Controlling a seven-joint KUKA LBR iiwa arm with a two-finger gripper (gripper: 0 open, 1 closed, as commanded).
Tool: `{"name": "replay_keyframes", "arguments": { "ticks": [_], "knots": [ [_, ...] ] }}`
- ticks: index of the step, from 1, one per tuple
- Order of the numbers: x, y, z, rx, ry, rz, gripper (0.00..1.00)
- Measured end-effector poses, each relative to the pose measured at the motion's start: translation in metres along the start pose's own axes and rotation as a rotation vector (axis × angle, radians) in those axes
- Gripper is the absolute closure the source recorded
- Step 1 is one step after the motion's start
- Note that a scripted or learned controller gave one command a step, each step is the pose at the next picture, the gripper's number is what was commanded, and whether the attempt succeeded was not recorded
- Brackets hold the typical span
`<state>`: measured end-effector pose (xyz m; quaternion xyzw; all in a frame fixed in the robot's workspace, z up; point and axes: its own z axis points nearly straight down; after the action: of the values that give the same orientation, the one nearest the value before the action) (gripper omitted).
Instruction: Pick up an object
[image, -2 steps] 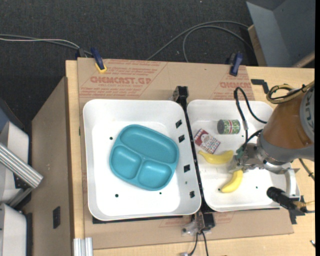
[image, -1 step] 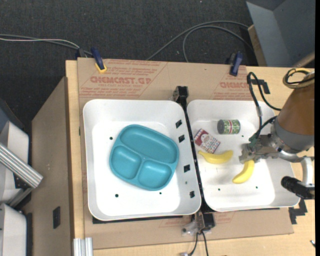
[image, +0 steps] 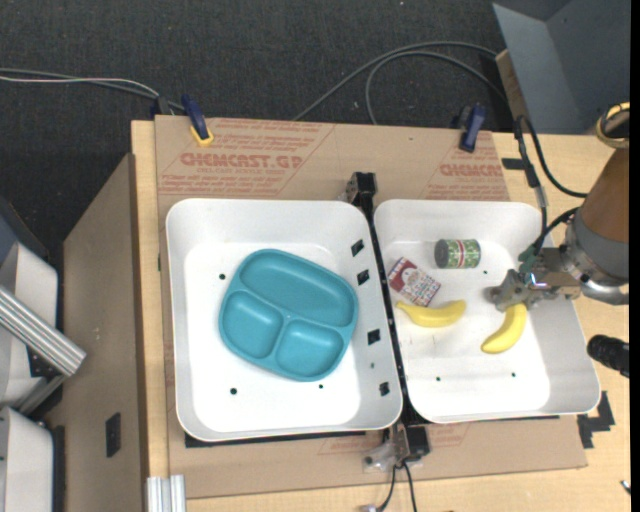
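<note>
Banana (image: 505, 330) lies in the right bin (image: 560, 395), just under the gripper (image: 512, 291); whether the claw is open I cannot tell. Best to descend square across the fruit's middle, clear of the second banana (image: 432, 314).

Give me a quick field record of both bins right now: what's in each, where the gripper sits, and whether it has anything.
left bin: one blue divided plate, lying flat near the middle
right bin: green can on its side, red-and-white packet, two bananas
banana A: centre of the bin, just below the packet
banana B: to the camera's right of banana A, apart from it
gripper: low over the right bin, directly above the upper end of banana B
held object: none seen between the fingers
task status: no object lifted yet
</note>
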<state>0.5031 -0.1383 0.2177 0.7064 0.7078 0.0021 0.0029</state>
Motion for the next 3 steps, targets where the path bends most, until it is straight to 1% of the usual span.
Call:
{"name": "replay_keyframes", "arguments": {
  "ticks": [1, 2, 3],
  "knots": [
    [0.002, 0.007, -0.063, -0.001, 0.0, -0.001, 1.0],
    [0.047, 0.021, -0.061, 0.005, 0.002, -0.004, 1.0],
    [0.092, 0.037, -0.056, 0.006, 0.003, -0.004, 1.0]
  ]
}}
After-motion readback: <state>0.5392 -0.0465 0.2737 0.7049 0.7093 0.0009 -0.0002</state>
